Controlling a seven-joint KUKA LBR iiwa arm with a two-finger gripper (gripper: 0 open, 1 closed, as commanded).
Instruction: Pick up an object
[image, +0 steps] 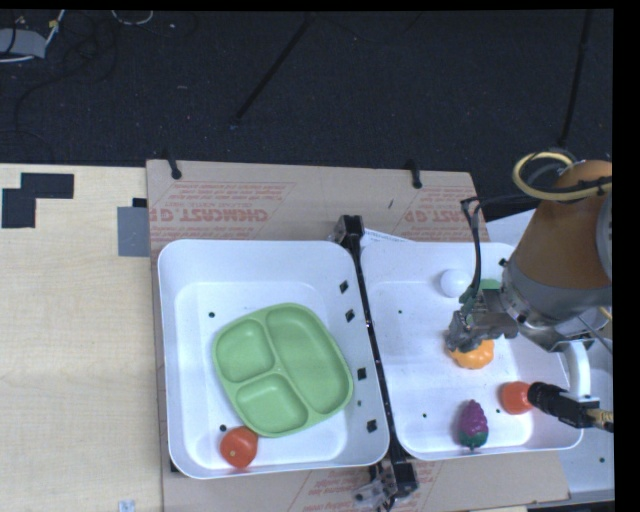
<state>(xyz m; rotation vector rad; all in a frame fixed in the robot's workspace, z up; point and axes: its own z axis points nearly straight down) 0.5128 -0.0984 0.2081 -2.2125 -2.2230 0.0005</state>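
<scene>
My gripper is down in the right bin, directly over a yellow-orange object that shows just below its fingertips. The view does not tell whether that object is held. A white ball lies behind the gripper, with a bit of green beside it. A purple piece rests near the bin's front edge and a small orange-red object sits to its right.
The left bin holds a green divided plate and a red tomato-like ball at its front left corner. A black divider runs between the bins. The arm's grey and orange body overhangs the right bin's right side.
</scene>
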